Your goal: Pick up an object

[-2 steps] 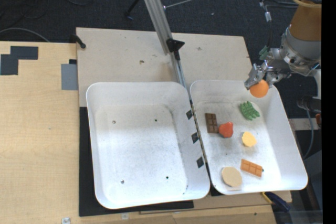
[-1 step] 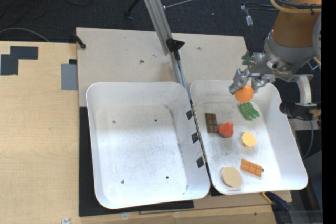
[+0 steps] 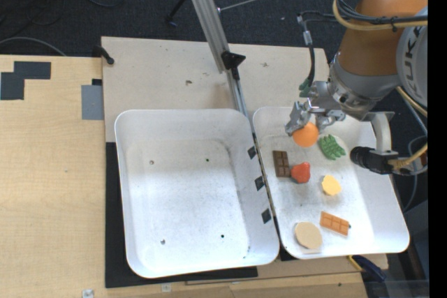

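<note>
End effector (image 3: 305, 123) sits over the far end of the right bin (image 3: 391, 234), w/ the orange ball (image 3: 305, 135) right at its tip, on the near side. Fingers seem to straddle the ball's top, but from this slant can't tell how far they're open or whether the ball is actually pinched vs. just lying under them. Ball is round, so no long axis to line up with; approach angle shouldn't matter.

Other candidates in the same bin, all nearer the bin's front edge than the tip: green piece (image 3: 332, 147) just beside the ball, brown bar (image 3: 281, 163) by the inner wall, red lump (image 3: 301, 173), yellow piece (image 3: 331, 185), orange wafer (image 3: 334, 223) and tan disc (image 3: 308, 236) near the front. Left bin (image 3: 140, 129) lies well apart from the arm.
</note>
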`<control>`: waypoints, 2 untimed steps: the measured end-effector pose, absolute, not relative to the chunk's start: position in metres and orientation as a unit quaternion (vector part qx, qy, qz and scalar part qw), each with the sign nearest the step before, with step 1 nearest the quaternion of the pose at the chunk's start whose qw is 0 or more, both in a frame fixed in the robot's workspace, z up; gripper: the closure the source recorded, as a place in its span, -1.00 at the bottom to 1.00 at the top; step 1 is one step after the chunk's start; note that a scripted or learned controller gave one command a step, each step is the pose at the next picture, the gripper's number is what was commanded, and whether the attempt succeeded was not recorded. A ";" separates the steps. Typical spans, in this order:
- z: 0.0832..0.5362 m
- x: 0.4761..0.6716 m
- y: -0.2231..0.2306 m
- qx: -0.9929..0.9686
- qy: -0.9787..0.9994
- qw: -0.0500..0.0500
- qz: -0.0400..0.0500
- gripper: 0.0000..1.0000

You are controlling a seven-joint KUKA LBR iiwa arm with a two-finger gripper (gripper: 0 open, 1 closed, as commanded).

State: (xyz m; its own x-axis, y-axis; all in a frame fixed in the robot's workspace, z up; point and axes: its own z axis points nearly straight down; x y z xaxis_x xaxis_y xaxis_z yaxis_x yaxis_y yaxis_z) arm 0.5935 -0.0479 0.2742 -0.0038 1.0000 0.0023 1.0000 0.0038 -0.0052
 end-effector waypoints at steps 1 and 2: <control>0.274 0.584 0.002 -0.706 -0.708 0.003 0.001 1.00; 0.266 0.575 0.043 -0.706 -0.708 0.003 0.001 1.00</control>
